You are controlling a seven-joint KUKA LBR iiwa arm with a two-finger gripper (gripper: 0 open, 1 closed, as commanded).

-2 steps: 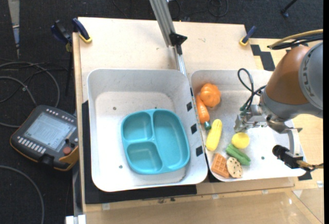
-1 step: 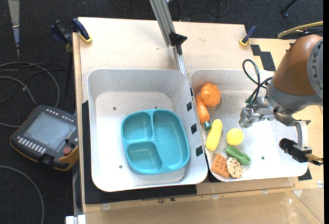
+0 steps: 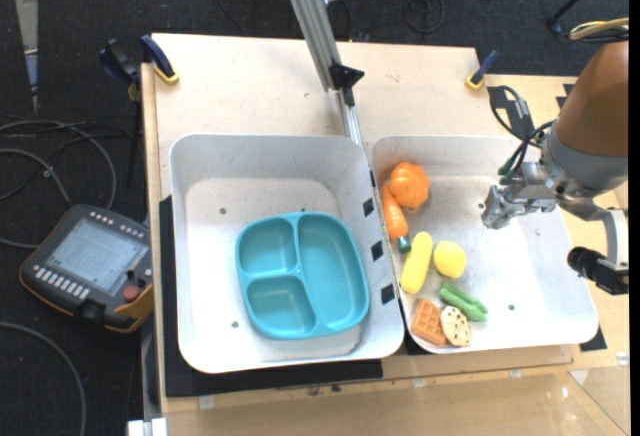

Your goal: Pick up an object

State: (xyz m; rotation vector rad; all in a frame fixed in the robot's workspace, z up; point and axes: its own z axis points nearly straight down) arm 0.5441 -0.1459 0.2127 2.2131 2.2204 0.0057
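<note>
gripper (image 3: 497, 208) hangs over the right bin (image 3: 560, 319), away from the orange (image 3: 408, 184), with bare floor under it. i cannot tell its state. below the orange lie a carrot (image 3: 395, 217), corn (image 3: 416, 262), lemon (image 3: 450, 259), green bean (image 3: 464, 302), waffle (image 3: 428, 321) and cookie (image 3: 456, 326). i think it may grab nothing here, or bump two toys, since they lie so close.

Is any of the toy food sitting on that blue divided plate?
No. The blue plate lies in the left bin, while the toy food, such as the orange, lies in the right bin.
</note>
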